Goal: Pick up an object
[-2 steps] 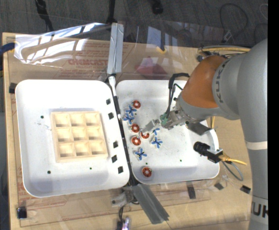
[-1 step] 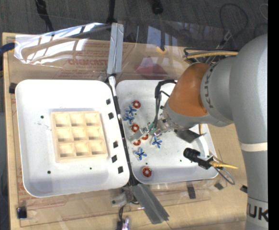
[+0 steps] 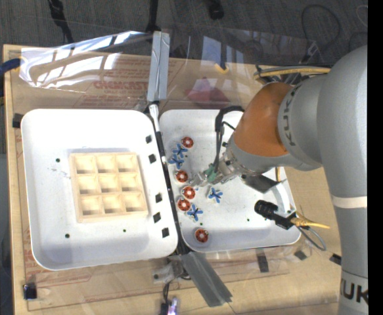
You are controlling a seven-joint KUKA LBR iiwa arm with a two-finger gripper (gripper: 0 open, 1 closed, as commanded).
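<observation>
The right bin holds several small red-orange rings, such as one near its top and one near its front edge. Several blue jack-shaped pieces lie among them, one at the upper left and one lower down. My gripper reaches down into the middle of this bin from the right, under the orange band of the arm. Its tip hangs just above a blue jack and right of a red ring.
The left bin carries a pale wooden tray with a three-by-three grid of square pockets. A black-and-yellow fitting juts over the right bin's front right corner. Clear plastic sheeting lies behind the bins.
</observation>
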